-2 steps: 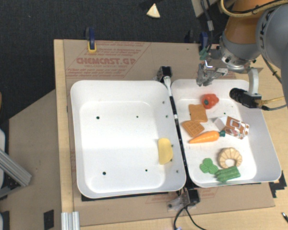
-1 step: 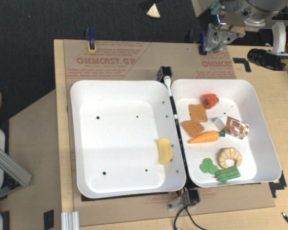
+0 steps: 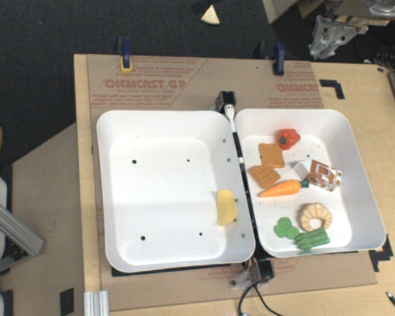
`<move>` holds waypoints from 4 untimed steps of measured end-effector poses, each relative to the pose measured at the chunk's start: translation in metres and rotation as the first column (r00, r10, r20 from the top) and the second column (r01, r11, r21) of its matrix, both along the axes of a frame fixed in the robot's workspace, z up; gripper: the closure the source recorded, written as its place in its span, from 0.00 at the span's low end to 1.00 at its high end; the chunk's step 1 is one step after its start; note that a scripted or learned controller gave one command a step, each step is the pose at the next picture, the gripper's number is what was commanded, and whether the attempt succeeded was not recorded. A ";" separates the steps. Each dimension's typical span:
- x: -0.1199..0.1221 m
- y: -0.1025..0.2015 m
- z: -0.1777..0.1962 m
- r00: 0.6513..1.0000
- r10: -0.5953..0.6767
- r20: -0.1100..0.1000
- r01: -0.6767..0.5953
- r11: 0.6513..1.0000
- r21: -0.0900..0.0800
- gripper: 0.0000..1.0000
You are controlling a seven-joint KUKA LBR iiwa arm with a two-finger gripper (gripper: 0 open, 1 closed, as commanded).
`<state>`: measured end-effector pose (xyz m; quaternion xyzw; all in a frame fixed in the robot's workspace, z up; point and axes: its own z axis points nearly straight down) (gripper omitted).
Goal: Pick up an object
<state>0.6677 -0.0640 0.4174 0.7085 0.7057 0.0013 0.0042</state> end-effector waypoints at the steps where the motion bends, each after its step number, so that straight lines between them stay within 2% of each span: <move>1: -0.011 -0.087 0.019 1.000 -0.005 -0.002 0.005 1.000 -0.003 1.00; 2: -0.022 -0.166 0.032 1.000 -0.004 -0.003 0.004 1.000 -0.002 1.00; 3: -0.018 -0.159 0.111 1.000 0.006 0.005 -0.006 1.000 -0.002 1.00; 4: -0.019 -0.064 -0.051 1.000 0.013 -0.024 -0.013 1.000 0.012 1.00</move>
